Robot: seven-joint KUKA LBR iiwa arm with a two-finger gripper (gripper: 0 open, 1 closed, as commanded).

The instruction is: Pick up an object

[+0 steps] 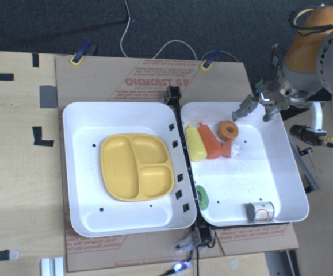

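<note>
Your gripper [257,108] hangs over the far right corner of the right bin [281,171], its two fingers spread apart with nothing between them. Nearest to it lies a brown ring-shaped piece [229,130], and just beside that an orange piece [210,144] and a yellow bottle-like piece [195,143] lie packed side by side near the bin's left wall. A small can [260,211] lies on its side near the front rim, and a green piece [202,196] sits against the left wall.

Watch the crowded cluster: if you come down on it, I'd expect a finger to land on a neighbour and push things aside rather than close on one. The can could roll away from a grasp, and the green piece sits too tight to the wall.

The left bin [80,171] carries a yellow divided plate [136,167]. The cardboard [149,82] on the surface under the bins reads, as far as you can tell, "CHEMCAST".
</note>
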